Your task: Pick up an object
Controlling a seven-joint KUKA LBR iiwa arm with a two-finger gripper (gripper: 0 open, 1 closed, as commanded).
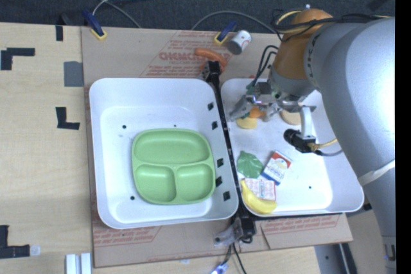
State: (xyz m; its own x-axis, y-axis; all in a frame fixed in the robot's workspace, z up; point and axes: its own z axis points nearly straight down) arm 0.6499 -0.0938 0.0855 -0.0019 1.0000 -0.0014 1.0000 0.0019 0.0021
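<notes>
- Biggest risk imo: the gripper is down in the far-left corner of the right bin, right by the wall between the bins. If it's off a bit, it could clip that wall or just nudge things aside instead of grabbing.
- The jaws sit around a small orange and yellow object, so that looks like the target. Can't tell how wide the jaws are or if anything's actually pinched; too cluttered there.
- That object looks small and roundish, so I'd guess it could roll or squirt out when squeezed.
- Right bin also has a green leafy piece, a small red-and-white carton, a flat packet and a banana near the front, packet partly lying on the banana.
- Left bin holds a green divided tray, nothing in its compartments.
- Both bins sit on the counter.
</notes>
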